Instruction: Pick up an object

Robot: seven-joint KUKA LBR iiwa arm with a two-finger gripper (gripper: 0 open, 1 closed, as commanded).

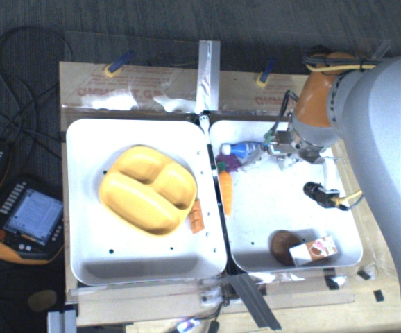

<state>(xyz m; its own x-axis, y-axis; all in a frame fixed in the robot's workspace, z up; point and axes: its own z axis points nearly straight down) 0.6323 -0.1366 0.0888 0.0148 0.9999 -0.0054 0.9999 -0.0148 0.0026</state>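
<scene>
The arm's claw (pixel 278 144) sits low at the 12 o'clock end of the right bin (pixel 292 193), just beside the blue-and-white bottle (pixel 241 148). Whether it grips anything cannot be told; its tip is hidden under the wrist. No object appears lifted, so the pick looks unfinished. A carrot (pixel 225 191) lies at 9 o'clock, a brown ball (pixel 281 245) and small carton (pixel 314 250) at 6 o'clock.

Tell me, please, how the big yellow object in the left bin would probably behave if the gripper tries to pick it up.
The yellow object looks wide, rounded and smooth, so the gripper could probably slip off its bulging lobes. It lies flat, low and broad in the left bin, so tipping or rolling seems unlikely.
</scene>
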